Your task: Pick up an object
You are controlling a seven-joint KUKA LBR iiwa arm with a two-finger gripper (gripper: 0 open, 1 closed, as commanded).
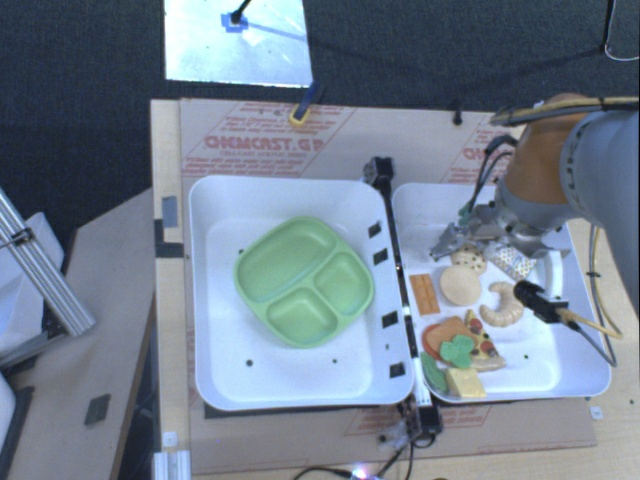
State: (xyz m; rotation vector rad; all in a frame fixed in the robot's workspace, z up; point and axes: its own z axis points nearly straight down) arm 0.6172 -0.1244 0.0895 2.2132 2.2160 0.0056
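**Hand hangs at the cookie in the right bin**

From the overhead camera, the arm comes in from the right, and its hand sits low over the upper left part of the right bin. I can't tell from here whether the hand is wide or narrow, and nothing is plainly held in it.

The cookie lies flat on the bin floor at the lower edge of the hand, right against it or a shade beneath; contact is unclear. It is round and speckled, so it has no long axis and points no particular way.

Just below the cookie is a pale round bun. Left of that lies an orange wafer, its long side running up and down the picture. To the right, a croissant lies crosswise, its right end tilted slightly upward. Nearer the front edge sit a pizza slice and a yellow cheese block.

The left bin holds a green divided plate, well apart from the hand.
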